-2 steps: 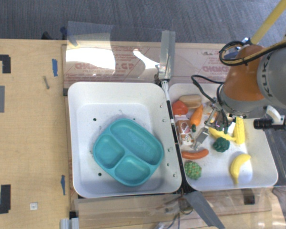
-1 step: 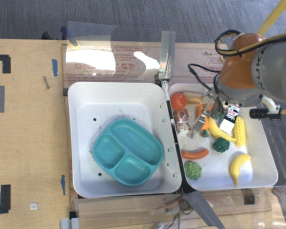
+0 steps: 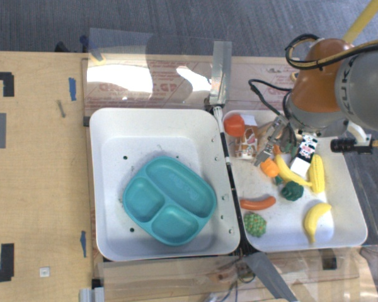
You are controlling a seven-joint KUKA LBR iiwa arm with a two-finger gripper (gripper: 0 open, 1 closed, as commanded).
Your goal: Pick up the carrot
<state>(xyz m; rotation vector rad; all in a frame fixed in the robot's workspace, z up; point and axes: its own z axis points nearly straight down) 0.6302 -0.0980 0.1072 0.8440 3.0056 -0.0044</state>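
My end effector (image 3: 269, 148) hangs low over the far left part of the right shallow white plastic bin (image 3: 346, 231), its metal fingers (image 3: 263, 158) slightly spread with no object between them, so it is released. The short orange plastic carrot (image 3: 269, 168) lies just beneath and slightly to the near side of those fingertips, close to them; I cannot tell whether they touch it. Just right of the carrot lies a yellow plastic banana (image 3: 290, 176), with a dark green broccoli piece (image 3: 293, 192) at its near end. A yellow corn cob (image 3: 316, 172) lies further right, beside a small white card with black print (image 3: 304, 153). Nearer in the bin are a long orange-red sausage-shaped toy (image 3: 257, 202), a round green bumpy vegetable (image 3: 254, 224) and a yellow lemon-like fruit (image 3: 316, 218). At the far left corner sit a round red-orange tomato-like toy (image 3: 234, 125) and a small printed box (image 3: 247, 145). The left white bin (image 3: 107, 187) holds a teal divided plate (image 3: 169, 199). Both bins rest on the desk (image 3: 31, 168).
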